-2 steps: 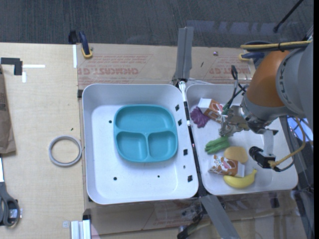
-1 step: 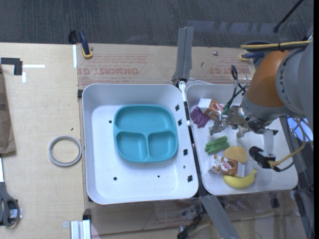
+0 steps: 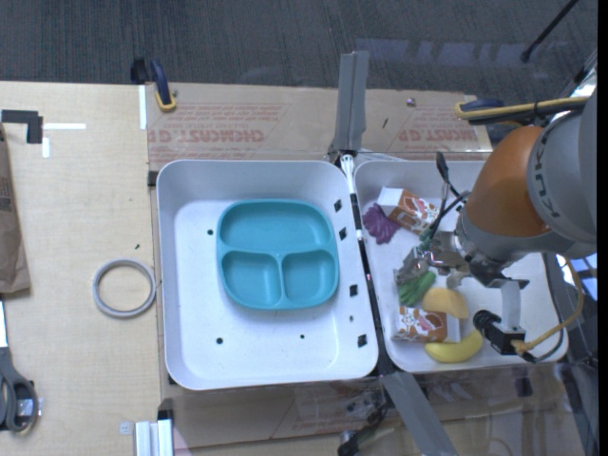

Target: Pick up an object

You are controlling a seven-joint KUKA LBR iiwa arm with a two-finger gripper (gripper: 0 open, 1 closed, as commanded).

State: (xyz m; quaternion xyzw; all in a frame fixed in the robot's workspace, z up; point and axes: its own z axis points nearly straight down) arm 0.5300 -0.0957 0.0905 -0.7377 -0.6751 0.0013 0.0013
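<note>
The right bin point(image 3: 549, 283) holds several small items. A purple piece point(image 3: 379, 224) and a printed snack packet point(image 3: 412, 209) lie at its far left. Nearer the front are a green item point(image 3: 416, 289), a yellow lemon-like piece point(image 3: 446, 302), a second packet point(image 3: 421, 325) and a banana point(image 3: 454, 350). My gripper point(image 3: 418, 266) reaches down from the right, low over the green item, partly covering it. I cannot tell whether it touches or holds anything.
A teal divided plate point(image 3: 278, 254) lies in the left bin point(image 3: 185, 321). On the bench to the left are a grey tape ring point(image 3: 124, 288), scissors point(image 3: 16, 399) and a brown bag point(image 3: 9, 226). A black cable point(image 3: 513, 342) hangs by the right bin's front.
</note>
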